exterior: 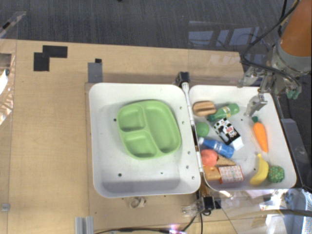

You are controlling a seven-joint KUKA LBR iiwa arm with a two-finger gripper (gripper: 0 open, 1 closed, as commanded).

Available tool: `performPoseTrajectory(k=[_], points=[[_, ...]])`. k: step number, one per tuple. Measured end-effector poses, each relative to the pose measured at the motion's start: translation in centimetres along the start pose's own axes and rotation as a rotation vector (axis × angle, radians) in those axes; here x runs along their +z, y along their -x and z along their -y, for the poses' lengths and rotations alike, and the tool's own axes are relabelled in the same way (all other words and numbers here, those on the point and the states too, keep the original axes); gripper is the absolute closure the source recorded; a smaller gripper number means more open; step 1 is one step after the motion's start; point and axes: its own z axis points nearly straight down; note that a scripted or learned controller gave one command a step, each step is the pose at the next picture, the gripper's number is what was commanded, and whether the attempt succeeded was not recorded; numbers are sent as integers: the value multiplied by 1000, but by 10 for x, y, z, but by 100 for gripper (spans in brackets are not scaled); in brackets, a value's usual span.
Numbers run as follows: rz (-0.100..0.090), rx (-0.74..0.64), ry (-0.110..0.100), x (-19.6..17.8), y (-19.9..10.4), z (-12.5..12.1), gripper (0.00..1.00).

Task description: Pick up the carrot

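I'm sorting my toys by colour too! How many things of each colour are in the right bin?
Orange: 1, the carrot
Yellow: 1, the banana
Green: 3, bottle, round piece, broccoli
Blue: 1, tube
Other colours: 4
Total: 10

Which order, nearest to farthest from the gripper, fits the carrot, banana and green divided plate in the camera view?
From the gripper:
1. carrot, just below it, right bin.
2. banana, nearer the bottom edge of the right bin.
3. green divided plate, left bin.
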Motion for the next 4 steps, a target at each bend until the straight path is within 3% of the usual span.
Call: performPoseTrajectory(k=[1,2,3,4], points=[[-6,-92,-1,61,-4,72,0],[7,-196,-3,180,-19,79,0],[2,-484,-1,182,-19,78,0],[1,-619,-1,181,-60,78,0]])
